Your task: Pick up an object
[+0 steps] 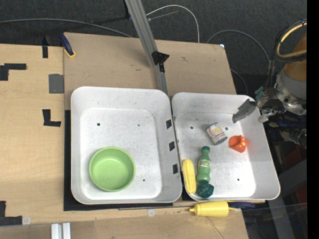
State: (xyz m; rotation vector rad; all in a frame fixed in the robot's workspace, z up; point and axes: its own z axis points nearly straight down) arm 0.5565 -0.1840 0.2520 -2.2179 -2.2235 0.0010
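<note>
The gripper (244, 111) hovers over the right bin's (259, 183) far right edge; whether it is open I cannot tell. Approach step: next, descend onto the small can (217, 132) mid-bin.

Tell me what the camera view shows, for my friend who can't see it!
The robot's claw hangs over the right bin, which holds a small can, an orange toy, a green bottle and a corn cob. The left bin holds a green bowl.
</note>
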